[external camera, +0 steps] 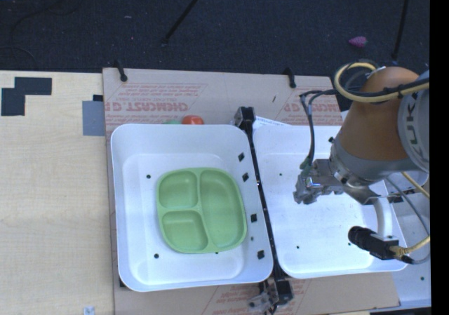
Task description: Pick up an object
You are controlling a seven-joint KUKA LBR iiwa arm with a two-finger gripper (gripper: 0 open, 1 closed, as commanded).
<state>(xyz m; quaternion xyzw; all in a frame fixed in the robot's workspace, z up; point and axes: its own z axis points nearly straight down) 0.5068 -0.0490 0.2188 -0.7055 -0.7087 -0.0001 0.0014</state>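
Green tray [202, 210] lies in the left bin [133, 166], well apart from the gripper [306, 193] over the right bin [319, 250]; its grip state cannot be told.

We see the arm [382, 124] cut off at the right edge, so its upper links cannot be traced. The pincer [306, 191] hangs over the right bin [295, 250], but its fingers are too small and dark for us to tell how they stand. A red object [192, 121] and a green one [171, 122] show only as slivers behind the far rim of the left bin [133, 250]; we cannot identify them. The arm's bulk hides the right bin's far right corner. Printed lettering on the cardboard sheet [158, 103] is too blurred to read reliably.
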